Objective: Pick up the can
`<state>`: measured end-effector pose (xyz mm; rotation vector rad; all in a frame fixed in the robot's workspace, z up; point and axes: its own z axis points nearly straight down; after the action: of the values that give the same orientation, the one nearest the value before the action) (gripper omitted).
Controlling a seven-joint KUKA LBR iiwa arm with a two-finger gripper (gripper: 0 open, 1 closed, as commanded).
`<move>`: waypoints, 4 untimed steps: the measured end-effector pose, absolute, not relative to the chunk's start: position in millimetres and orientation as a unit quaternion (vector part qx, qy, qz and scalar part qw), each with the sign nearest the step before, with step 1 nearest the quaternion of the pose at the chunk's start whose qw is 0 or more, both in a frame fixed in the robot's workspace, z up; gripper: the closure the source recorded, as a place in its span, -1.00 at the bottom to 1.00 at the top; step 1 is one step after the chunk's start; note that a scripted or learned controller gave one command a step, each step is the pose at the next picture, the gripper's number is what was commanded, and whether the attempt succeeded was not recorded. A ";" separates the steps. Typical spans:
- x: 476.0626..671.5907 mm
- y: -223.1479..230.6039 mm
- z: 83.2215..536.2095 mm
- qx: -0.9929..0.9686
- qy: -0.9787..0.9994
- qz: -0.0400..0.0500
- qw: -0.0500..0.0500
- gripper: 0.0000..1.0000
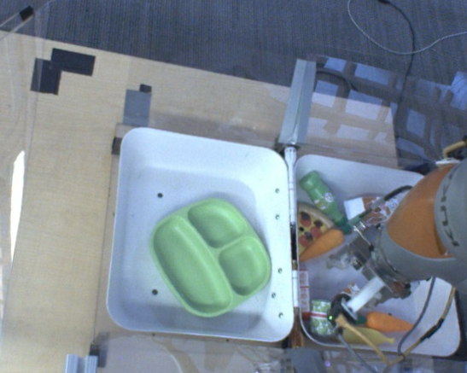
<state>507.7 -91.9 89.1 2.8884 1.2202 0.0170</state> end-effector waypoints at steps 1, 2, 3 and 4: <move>510.3 -91.4 100.9 0.921 0.390 0.009 0.004 1.00; 490.6 -174.9 90.1 0.844 0.536 0.005 0.006 1.00; 488.2 -173.0 103.4 0.867 0.499 0.002 0.001 1.00; 488.2 -173.1 103.4 0.867 0.498 0.002 0.001 -1.00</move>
<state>488.2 -173.1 103.4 2.7212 1.5648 0.0054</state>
